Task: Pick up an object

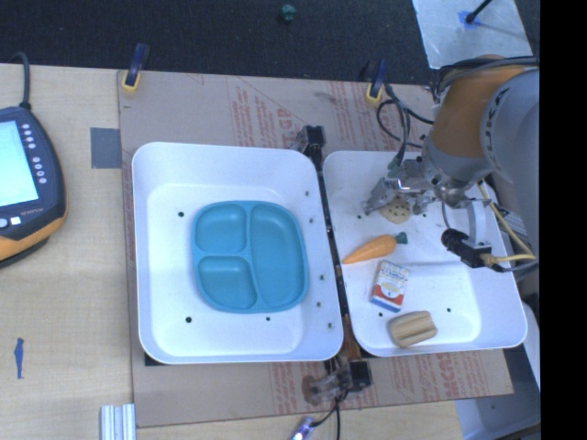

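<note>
claw (pixel 393 197) just above cookie (pixel 396 213)

Wooden bench (pixel 64 337), dark floor (pixel 229 16)

I see a wooden bench (pixel 73 282) with brown cardboard (pixel 229 108) on it. Two white bins, left (pixel 156 246) and right (pixel 459 328), sit side by side. A handheld screen (pixel 23 181) lies at the left.
</note>
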Controlling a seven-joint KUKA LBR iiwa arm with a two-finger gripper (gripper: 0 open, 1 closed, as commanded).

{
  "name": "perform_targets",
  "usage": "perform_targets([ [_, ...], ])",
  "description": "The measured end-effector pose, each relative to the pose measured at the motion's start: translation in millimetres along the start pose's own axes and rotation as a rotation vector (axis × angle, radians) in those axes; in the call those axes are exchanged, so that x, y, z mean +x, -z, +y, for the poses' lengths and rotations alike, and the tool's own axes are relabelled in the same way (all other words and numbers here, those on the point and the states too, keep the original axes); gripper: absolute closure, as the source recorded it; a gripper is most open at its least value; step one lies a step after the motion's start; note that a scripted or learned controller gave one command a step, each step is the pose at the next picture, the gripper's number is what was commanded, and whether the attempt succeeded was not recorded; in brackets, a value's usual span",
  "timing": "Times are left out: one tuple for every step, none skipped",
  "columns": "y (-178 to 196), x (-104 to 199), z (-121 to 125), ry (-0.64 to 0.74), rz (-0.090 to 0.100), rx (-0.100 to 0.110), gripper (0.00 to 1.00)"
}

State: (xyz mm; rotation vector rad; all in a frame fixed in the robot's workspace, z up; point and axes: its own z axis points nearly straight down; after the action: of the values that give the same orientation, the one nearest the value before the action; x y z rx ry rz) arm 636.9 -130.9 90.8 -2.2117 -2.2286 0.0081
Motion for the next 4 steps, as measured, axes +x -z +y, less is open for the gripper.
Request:
perform_targets([
  [0.5,13.0,-51.9,-0.004,0.001,0.0,0.0],
  [0.5,37.8,-59.6,-0.002,0.002,0.001,0.0],
  [0.5,33.1,-69.6,-0.002,0.002,0.001,0.0],
  [0.4,37.5,-75.7,-0.004,0.002,0.002,0.0],
])
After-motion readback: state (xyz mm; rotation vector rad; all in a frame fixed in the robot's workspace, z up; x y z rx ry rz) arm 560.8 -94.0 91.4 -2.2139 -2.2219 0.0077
